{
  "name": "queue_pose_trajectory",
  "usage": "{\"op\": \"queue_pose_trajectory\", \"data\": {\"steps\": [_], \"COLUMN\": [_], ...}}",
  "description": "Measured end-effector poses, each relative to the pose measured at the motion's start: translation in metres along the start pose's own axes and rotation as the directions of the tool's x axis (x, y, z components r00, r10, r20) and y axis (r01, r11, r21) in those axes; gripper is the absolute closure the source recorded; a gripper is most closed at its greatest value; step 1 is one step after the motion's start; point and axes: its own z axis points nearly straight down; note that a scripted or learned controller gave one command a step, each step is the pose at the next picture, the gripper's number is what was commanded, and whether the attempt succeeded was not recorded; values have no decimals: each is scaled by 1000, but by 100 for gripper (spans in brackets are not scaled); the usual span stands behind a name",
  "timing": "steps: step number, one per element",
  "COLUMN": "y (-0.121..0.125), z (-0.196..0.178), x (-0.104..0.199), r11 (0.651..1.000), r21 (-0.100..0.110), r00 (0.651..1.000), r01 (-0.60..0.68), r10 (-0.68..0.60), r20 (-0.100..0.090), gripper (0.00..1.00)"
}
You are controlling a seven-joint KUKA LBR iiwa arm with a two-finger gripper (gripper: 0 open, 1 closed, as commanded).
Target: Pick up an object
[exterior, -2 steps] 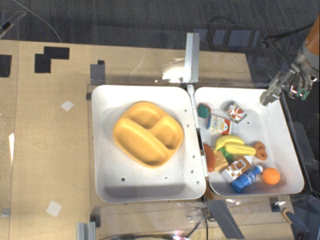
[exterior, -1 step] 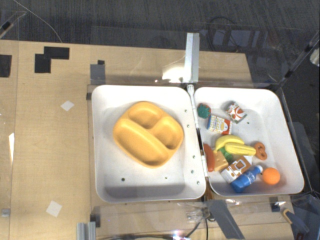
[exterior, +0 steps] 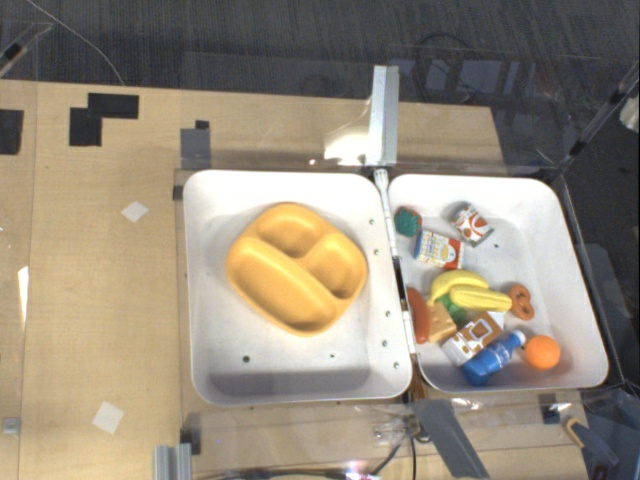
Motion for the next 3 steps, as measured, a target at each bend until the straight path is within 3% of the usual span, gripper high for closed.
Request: {"op": "queue_pose_trajectory", "data": {"steps": [1, 2, 3], "y": [-38, -44, -59], "z": [177, 356, 216], "x": [56, 87, 104], "r11": [1000, 992, 940], "r21": [2, 4, 2], "r00": [1000, 991, 940], "r01": [19, -130, 341], "r10": [-19, 130, -342], "r20": [-12, -18, 3], "gripper": [100, 100, 100]}}
